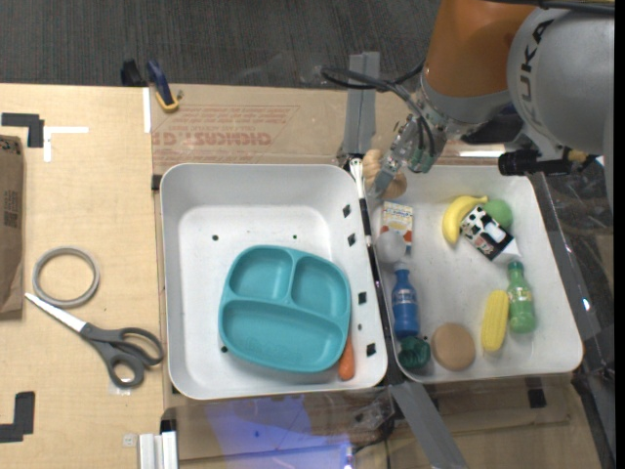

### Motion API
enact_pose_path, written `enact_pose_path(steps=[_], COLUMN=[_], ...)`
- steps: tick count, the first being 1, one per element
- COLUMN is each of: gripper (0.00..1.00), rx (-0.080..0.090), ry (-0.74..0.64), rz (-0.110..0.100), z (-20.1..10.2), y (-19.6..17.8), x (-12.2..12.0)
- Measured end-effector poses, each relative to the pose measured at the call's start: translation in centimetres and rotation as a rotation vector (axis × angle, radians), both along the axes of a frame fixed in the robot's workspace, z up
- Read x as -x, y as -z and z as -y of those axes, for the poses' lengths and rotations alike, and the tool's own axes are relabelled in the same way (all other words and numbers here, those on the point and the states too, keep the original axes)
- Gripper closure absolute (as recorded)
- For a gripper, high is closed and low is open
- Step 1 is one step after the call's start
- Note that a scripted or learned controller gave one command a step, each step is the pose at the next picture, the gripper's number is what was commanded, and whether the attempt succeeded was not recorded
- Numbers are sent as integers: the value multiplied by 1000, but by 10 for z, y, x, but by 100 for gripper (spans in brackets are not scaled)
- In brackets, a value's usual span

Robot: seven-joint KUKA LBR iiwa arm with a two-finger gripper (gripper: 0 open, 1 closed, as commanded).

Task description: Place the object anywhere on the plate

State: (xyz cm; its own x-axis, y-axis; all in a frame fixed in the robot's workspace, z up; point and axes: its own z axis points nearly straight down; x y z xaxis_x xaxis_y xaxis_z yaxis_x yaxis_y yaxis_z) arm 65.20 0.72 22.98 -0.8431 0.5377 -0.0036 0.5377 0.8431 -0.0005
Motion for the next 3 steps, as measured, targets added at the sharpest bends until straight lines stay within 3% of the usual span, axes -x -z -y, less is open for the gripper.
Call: enact_pose_path(steps=[1,2,3], gripper=[100,100,100], rx=[-1,-2,-2], ry=[-2,0,-16], rz=[-5,-3,-4], z=[-8,-53,-113], y=[33,17,53], x=[81,131,160])
